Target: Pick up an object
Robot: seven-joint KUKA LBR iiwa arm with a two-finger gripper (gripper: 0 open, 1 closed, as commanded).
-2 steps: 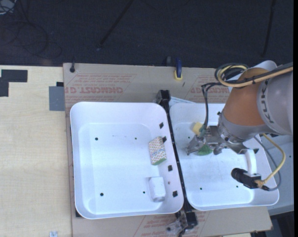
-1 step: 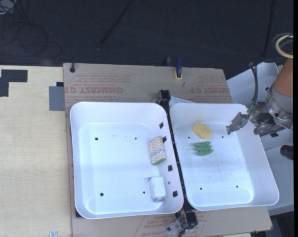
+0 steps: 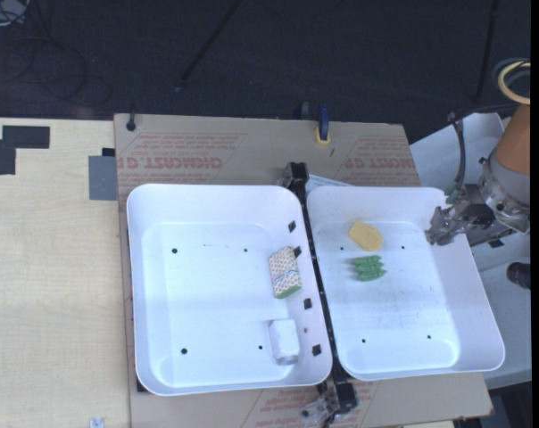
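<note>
Two bins, tool at the right bin's rim, small and blurred, grip state unclear.

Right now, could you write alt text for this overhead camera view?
A robot gripper hovers at the right bin's right rim. That bin holds a yellow piece and a green piece; the left bin holds a patterned block and a white block.

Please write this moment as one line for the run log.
tool: over right bin's right rim, holding nothing | right white bin: yellow rounded block, green leafy piece | left white bin: patterned box, white block
</note>
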